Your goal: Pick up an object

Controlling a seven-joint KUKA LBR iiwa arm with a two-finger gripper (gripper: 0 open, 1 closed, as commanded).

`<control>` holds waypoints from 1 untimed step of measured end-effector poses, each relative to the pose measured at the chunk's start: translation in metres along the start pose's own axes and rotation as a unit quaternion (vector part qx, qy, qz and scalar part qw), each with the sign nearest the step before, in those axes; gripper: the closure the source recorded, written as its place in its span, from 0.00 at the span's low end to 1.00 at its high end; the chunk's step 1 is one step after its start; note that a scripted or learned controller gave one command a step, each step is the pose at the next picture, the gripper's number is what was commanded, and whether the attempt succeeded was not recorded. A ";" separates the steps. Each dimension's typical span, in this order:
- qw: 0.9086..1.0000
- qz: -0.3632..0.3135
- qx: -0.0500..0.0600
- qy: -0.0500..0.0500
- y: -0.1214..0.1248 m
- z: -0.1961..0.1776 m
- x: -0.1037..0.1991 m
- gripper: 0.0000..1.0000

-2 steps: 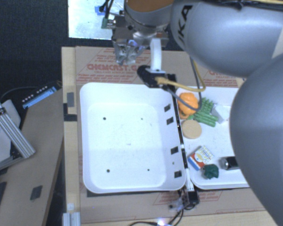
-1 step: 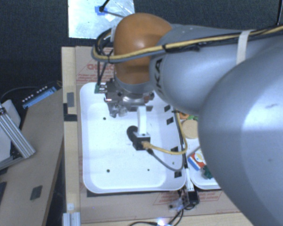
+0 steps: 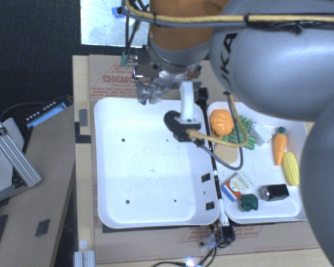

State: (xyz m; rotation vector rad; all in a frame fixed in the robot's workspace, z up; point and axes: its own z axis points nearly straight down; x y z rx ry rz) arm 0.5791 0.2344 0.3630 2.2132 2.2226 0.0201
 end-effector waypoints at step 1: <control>1.000 0.002 -0.002 -0.001 0.086 -0.098 -0.014 1.00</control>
